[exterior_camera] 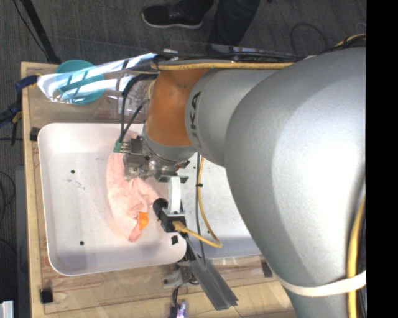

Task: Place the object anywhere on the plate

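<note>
my gripper (140, 163) low over pale pink plate (124, 199) in left shallow white bin (62, 205) | grip state: cannot tell, wrist blocks it | small orange object (143, 218) probably already resting on plate | advice: lift straight up, don't drag plate

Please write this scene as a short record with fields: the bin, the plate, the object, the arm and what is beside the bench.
bin: white bin at the left of the camera view, shallow, with a few small dark dots on its floor
plate: pink plate lying in that bin, partly under the wrist
object: small orange piece on the lower part of the plate
arm: grey arm with an orange band, above the plate
gripper: not judged
beside bench: a teal round thing on the bench's upper left corner; a black shoe on the floor
</note>
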`<state>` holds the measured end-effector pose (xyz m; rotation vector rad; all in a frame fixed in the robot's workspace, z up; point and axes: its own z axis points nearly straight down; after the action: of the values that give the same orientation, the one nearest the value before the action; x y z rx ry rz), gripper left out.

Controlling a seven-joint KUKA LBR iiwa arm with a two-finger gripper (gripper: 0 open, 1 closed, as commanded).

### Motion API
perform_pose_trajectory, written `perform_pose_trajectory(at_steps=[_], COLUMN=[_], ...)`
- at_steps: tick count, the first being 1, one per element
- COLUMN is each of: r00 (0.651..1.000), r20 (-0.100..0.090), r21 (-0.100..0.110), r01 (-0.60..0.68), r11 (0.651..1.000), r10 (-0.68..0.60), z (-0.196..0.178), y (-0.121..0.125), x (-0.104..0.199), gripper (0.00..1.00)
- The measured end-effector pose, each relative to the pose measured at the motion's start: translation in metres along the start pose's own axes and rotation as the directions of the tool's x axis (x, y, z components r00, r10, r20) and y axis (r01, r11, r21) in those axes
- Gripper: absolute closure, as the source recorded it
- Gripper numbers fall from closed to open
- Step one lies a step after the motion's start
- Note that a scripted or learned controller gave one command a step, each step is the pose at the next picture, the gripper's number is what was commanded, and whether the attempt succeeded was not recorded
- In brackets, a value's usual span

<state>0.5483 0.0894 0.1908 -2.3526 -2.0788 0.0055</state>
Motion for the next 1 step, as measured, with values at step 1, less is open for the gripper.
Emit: perform_pose_trajectory(at_steps=[1], r00=[0.998], r20=[0.001], r21=[0.003], r01=[-0.069], r11=[0.998], r10=[0.069], z=[0.0938], y=[-0.0674], x=[0.0595], gripper=[1.0])
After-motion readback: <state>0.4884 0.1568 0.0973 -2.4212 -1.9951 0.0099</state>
